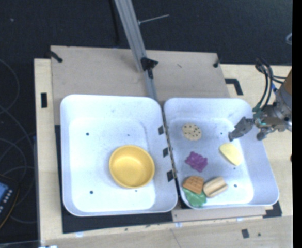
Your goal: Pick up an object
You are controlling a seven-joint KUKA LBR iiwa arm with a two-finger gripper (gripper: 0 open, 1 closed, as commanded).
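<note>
Now I see my end effector at the right of the frame, fingers spread and gripping nothing, just above the yellow wedge in the right bin, I think because it lines up for a grasp.

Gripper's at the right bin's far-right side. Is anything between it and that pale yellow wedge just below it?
Nothing visible. The gripper sits above the right bin's right rim, and the yellow wedge lies just below-left of it on bare bin floor. The cookie and purple piece lie farther left, off that path.
</note>
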